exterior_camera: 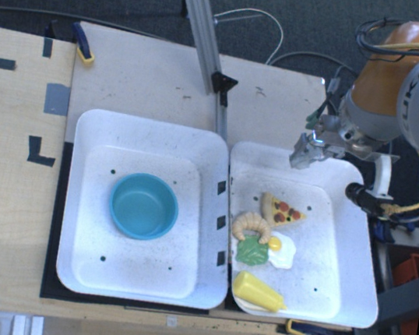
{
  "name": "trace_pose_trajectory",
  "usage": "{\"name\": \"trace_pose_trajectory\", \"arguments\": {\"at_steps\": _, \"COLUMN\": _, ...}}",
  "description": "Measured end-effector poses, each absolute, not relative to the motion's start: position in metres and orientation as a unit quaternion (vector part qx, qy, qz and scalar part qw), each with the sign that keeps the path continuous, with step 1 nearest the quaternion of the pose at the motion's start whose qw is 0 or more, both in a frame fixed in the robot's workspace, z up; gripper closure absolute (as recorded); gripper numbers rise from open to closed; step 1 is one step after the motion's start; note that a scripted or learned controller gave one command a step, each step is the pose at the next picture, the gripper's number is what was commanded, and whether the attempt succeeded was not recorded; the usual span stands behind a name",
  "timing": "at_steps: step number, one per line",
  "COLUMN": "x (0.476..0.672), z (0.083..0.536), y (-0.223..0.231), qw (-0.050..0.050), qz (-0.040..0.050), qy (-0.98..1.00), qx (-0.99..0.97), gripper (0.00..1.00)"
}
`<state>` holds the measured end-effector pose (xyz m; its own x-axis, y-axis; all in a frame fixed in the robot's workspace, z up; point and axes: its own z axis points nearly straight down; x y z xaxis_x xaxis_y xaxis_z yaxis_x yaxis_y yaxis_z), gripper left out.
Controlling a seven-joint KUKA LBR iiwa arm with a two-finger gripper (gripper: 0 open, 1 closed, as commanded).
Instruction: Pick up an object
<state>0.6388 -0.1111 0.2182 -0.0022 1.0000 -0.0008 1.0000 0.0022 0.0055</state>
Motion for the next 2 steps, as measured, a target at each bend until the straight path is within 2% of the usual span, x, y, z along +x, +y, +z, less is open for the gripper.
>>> {"name": "trace_pose_trajectory", "arguments": {"at_steps": 1, "x": 0.639, "z": 0.232, "y": -0.11, "qw": 0.0, "qz": 0.0002, "qy": 0.708, "qx": 0.707, "gripper": 1.0}}
{"name": "trace_pose_trajectory", "arguments": {"at_steps": 2, "x": 0.623, "z": 0.225, "y": -0.067, "qw": -0.001, "qz": -0.0009, "qy": 0.709, "qx": 0.706, "gripper": 1.0}}
